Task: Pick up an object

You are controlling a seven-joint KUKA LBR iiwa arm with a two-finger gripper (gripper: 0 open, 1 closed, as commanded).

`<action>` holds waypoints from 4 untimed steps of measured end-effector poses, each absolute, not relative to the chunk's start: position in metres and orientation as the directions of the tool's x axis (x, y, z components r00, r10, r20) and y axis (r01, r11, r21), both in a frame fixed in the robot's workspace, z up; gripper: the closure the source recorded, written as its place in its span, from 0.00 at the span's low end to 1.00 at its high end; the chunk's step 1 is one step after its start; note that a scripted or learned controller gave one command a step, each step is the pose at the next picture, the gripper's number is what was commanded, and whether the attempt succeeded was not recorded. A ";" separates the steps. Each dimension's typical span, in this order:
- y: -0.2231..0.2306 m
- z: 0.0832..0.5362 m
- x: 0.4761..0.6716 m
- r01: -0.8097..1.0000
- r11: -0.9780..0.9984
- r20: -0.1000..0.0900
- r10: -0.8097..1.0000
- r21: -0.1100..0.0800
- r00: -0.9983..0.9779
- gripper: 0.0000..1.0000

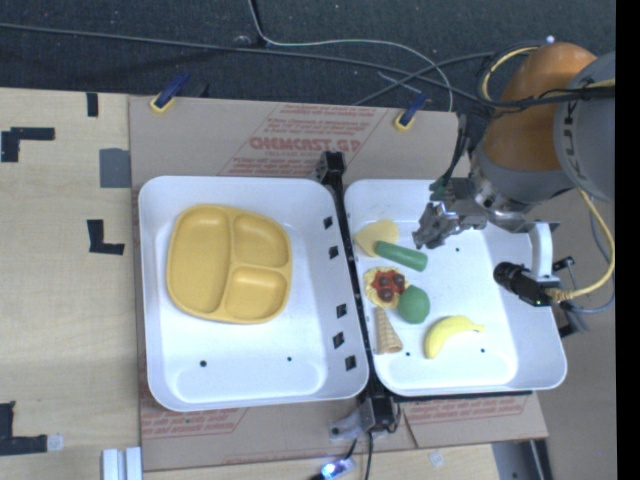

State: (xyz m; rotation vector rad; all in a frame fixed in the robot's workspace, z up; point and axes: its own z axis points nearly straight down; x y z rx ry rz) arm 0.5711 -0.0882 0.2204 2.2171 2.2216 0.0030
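We judge the green cucumber [401, 257], lying near the right bin's [520, 368] left wall just below our gripper [436, 230], to be light, stiff and slippery plastic, best pinched across its middle; whether the jaws are parted we cannot tell.

Grey arm [590, 148] with orange band [535, 108]; dark metal end effector [437, 230]; yellow and black cables
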 end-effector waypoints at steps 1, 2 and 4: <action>-0.085 0.270 0.581 1.000 0.002 -0.001 1.000 0.004 -0.002 1.00; -0.028 0.255 0.573 1.000 0.006 0.000 1.000 -0.002 -0.006 1.00; 0.071 0.230 0.525 1.000 0.005 0.000 1.000 -0.004 -0.005 1.00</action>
